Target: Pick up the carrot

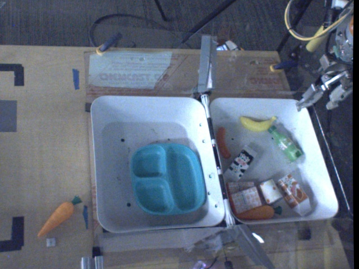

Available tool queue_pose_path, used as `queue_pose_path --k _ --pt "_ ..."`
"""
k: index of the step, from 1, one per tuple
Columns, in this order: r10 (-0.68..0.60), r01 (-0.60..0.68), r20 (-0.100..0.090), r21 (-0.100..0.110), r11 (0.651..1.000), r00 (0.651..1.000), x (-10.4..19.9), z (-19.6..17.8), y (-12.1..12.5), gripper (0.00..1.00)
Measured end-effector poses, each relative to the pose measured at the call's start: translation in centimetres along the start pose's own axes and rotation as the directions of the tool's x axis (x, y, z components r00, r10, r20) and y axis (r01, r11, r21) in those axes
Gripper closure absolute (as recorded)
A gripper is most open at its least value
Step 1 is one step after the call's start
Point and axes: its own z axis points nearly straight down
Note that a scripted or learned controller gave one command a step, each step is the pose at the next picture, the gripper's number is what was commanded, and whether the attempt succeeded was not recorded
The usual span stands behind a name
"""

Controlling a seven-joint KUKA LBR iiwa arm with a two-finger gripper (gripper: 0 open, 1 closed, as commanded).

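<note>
An orange carrot (56, 218) with a green top lies on the wooden bench, left of the left bin's front corner. A second orange carrot-like piece (257, 212) lies along the front wall of the right bin (322, 167). My gripper (322, 98) hangs above the right bin's back right corner, far from both. Its fingers stand open with nothing between them.
The left bin (106, 150) holds a blue divided plate (167, 178). In the right bin lie a banana (257, 123), a green bottle (285, 144), a red sausage (223, 142), a cow-print carton (242, 164) and several small boxes (269, 192). A metal divider (205, 72) stands behind the bins.
</note>
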Motion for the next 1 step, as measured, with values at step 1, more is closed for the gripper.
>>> queue_pose_path --k 1 --pt "-0.476 0.476 0.002 -0.002 0.88 0.88 -0.94 -1.55 -0.08 0.0"
